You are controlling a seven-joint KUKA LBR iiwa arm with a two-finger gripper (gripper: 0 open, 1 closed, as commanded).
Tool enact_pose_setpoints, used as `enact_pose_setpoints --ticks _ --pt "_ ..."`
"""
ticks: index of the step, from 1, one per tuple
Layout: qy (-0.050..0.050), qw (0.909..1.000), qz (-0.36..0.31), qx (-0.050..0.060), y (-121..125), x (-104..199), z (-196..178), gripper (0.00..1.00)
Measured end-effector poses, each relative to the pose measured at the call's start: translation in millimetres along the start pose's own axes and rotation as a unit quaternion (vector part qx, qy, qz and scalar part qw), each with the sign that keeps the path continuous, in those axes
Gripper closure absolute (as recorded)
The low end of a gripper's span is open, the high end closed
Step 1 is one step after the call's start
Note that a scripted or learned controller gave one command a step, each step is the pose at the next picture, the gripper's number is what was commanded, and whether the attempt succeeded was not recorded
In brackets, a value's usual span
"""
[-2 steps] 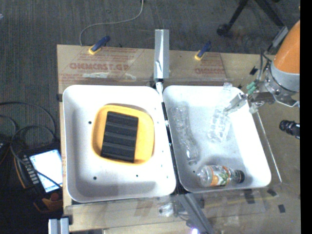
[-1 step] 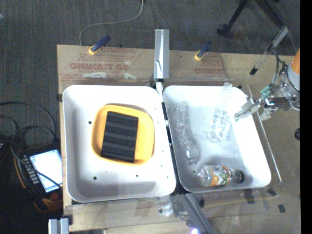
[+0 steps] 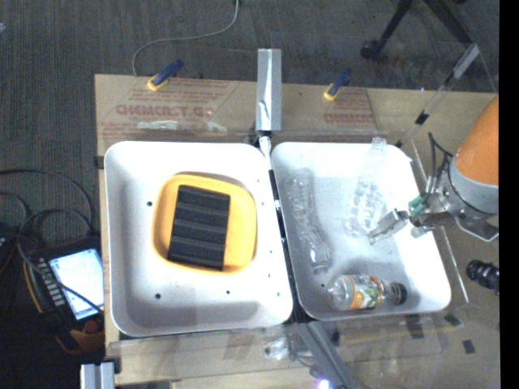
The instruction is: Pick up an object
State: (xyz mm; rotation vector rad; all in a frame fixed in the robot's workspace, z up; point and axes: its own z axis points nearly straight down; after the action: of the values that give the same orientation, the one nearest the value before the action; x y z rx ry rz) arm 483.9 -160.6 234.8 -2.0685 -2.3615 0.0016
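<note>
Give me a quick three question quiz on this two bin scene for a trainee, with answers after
1. True or false: the yellow tray lies in the right bin.
2. Which bin holds the bottles: A left, B right?
3. Fill in: the black block rests on the ____ tray.

Key: 1 false, it lies in the left bin. 2 B, including the labelled bottle and clear bottle near the hand. 3 yellow.

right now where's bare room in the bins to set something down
Left bin: bare floor along the near edge and left wall, around the yellow tray. Right bin: crowded with clear bottles; a small patch lies above the labelled bottle.
</note>
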Motion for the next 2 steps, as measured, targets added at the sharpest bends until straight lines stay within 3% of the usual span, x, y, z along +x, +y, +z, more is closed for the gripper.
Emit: enact_pose_setpoints --ticks 1,2 --pt "-0.002 0.9939 -0.111 -0.002 149 36 124 0.0" --pt "-0.002 0.9992 0.04 0.0 123 -11 74 0.0"
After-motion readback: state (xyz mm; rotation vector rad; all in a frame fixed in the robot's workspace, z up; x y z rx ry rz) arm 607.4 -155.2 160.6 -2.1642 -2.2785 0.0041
